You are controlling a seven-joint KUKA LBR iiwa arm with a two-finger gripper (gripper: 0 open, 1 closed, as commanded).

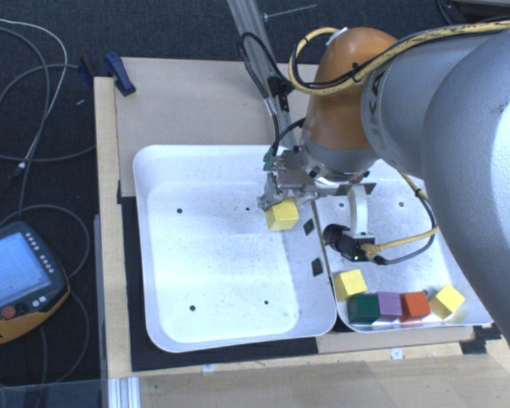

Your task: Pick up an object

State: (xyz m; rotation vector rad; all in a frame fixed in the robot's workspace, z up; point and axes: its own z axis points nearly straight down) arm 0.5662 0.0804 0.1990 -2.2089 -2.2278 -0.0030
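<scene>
- Overall, the grey arm point(442, 126) reaches in from the right across the bench point(195, 109), its orange wrist above the seam between the two white bins.
- Left bin point(212, 262): the hand point(282, 202) hangs over its right side; the arm should rise straight, slowly.
- Right bin point(408, 202): five spare blocks point(398, 303) sit along its near edge.
- Yellow block point(282, 216): it sits at the fingertips, apparently pinched between them, so the grip should keep firm.

Glossy white plastic bins point(161, 219), matt wooden bench point(195, 100), matt yellow block point(283, 216)
</scene>
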